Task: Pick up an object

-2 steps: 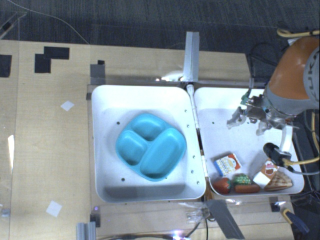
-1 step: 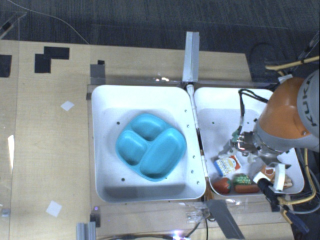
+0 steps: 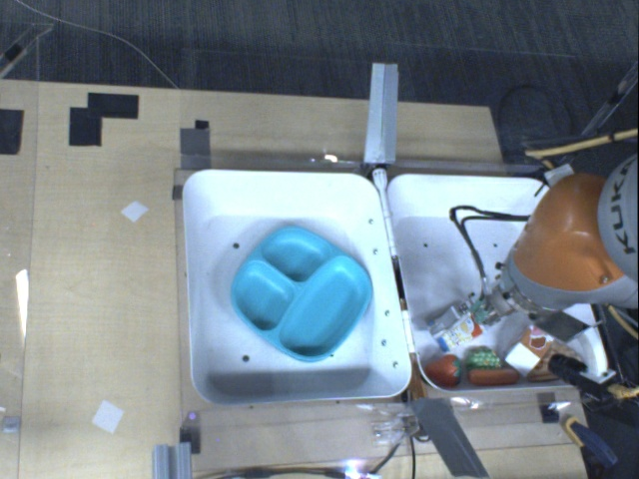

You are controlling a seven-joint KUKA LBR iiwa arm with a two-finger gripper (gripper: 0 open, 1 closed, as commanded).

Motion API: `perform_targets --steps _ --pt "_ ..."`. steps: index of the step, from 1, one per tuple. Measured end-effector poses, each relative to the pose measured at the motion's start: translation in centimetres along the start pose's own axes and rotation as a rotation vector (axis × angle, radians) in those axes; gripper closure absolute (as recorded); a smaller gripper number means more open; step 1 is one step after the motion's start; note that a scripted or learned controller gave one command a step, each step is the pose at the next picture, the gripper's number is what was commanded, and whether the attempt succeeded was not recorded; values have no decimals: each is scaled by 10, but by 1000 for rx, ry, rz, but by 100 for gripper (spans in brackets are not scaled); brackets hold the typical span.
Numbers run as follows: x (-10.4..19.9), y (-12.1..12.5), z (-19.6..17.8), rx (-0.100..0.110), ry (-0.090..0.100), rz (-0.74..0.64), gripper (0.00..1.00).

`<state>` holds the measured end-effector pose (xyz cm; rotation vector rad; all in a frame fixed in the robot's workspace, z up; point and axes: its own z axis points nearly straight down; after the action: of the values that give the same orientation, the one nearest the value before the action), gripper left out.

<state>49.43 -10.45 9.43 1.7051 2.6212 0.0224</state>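
Plainly, the small toys huddled in the right white plastic bin's near corner: a red tomato-like ball, a green ridged piece, a red sausage shape. The gripper hung just above them; its grip I could not tell. Crowding risked a glancing, empty close. Farther left, a blue three-compartment plastic tray sat alone.

One fixed camera looks steeply down from above on both white bins, side by side

A blue divided plate is seen in the left bin; small food items are clustered in the right bin.
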Motion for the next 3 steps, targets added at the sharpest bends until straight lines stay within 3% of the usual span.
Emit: perform_targets --steps 1,2,3 --pt "-7 3 -13 -14 -20 6 100" --pt "-7 3 -14 -15 -21 6 0" --pt "-27 15 -82 14 4 -399 0"
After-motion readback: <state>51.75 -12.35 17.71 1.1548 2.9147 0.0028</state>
